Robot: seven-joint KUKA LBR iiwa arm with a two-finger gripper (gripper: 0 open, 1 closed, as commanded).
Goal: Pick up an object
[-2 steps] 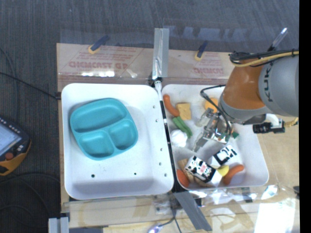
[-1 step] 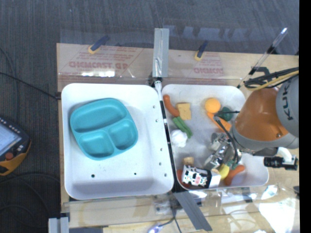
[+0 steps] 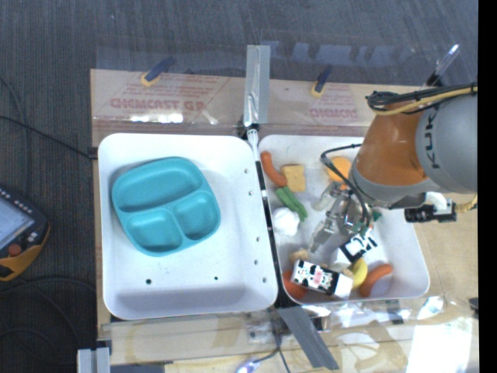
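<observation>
The left bin [image 3: 116,286] carries a teal divided tray [image 3: 165,203], sitting toward its back-left corner. The right bin [image 3: 415,274] is crowded with toy food, and the arm [image 3: 411,158] leans over its middle. The tool [image 3: 335,222] hangs low among the pieces; from here I cannot tell how it is set. Nearest pickings look like the black-and-white carton [image 3: 320,279] by the front edge, then a green pod [image 3: 291,201], a white lump [image 3: 285,221] and a tan block [image 3: 294,177] toward the dividing wall. Best to drop squarely over one isolated piece, probably the carton, clear of its neighbours.
</observation>
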